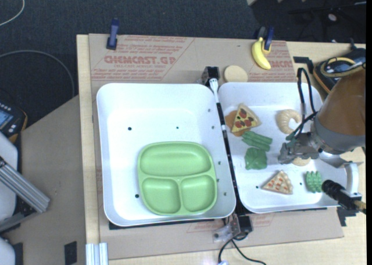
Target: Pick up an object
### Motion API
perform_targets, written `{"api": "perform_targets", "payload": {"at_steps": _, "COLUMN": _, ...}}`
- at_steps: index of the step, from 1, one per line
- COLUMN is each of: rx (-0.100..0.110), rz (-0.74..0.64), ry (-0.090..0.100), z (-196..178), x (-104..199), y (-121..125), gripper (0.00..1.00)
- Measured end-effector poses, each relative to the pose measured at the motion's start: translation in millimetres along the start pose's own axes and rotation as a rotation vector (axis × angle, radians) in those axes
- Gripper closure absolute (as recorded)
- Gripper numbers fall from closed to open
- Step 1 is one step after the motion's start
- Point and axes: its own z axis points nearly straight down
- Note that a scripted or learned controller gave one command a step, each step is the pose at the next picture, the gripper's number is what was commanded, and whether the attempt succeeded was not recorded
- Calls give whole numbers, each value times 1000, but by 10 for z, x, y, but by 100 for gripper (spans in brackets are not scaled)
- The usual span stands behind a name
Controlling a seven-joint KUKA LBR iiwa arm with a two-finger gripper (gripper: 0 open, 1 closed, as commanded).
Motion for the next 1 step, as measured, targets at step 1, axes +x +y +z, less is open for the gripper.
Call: {"api": "perform_targets", "payload": {"at_steps": 1, "rx": -3, "rz": -8, "ry": 3, "z": -702, "x": 615, "y": -192, "gripper": 100}}
